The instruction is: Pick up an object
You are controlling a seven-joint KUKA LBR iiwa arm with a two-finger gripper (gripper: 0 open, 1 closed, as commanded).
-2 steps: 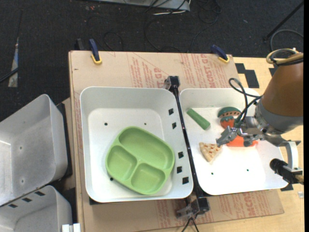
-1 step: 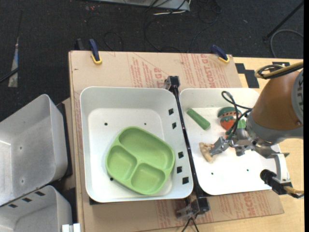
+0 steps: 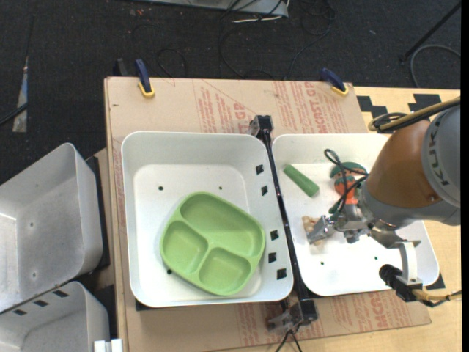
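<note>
The flat brown cardboard sheet [image 3: 220, 101] under the two bins carries red printed lettering in several places, all of it turned upside down or slanted to the camera. One block sits above the left bin, near the middle of the board's far edge, and another runs above the right bin; neither can be read with any certainty, though the characters look like capital letters. On the grey body of the robot arm [image 3: 440, 160], at the right edge, large dark letters show in part, reading roughly "KU". No other text, number or label is legible.
</note>
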